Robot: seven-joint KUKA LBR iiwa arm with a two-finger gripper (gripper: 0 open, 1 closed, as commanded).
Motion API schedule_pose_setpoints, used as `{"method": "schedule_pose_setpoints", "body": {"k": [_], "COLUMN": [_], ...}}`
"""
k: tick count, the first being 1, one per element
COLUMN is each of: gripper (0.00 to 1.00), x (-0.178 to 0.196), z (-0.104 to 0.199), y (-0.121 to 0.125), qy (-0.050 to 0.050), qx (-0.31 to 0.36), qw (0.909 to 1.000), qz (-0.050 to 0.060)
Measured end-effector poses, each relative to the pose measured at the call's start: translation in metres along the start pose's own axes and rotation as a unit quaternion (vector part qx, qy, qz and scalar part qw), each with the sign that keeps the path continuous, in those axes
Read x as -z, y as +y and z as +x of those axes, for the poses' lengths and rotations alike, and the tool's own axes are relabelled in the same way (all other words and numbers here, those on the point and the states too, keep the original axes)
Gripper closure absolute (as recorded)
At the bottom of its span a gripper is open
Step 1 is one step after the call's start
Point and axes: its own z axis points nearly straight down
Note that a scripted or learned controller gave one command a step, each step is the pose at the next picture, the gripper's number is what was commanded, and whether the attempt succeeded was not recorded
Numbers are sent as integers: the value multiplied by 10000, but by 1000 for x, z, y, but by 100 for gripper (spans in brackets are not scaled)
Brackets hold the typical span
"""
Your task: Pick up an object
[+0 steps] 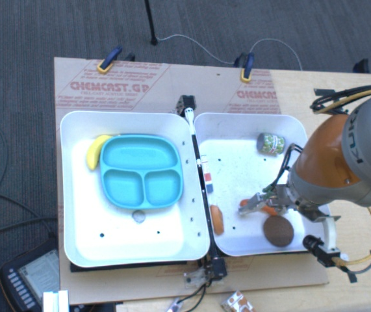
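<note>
My gripper (258,203) is low in the right bin (237,158), near its front right. A small orange-red piece (273,208) shows right beside it, and I cannot tell whether it is held. Just in front of the gripper lies a brown round object (279,231). An orange sausage-shaped item (217,219) rests by the bin's left wall. A green and grey crumpled object (271,143) sits in the far right corner.
The left bin (68,194) holds a blue divided plate (141,171), a yellow banana (93,152) at the plate's left, and a small grey item (138,217) in front of it. The arm's orange band (325,155) overhangs the right bin's right side.
</note>
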Motion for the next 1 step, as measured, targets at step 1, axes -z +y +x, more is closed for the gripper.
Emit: {"method": "schedule_pose_setpoints", "body": {"k": [1], "gripper": [100], "x": [11], "z": [0], "y": [1], "qy": [-1], "qx": [0], "qw": [10000], "qz": [-9]}}
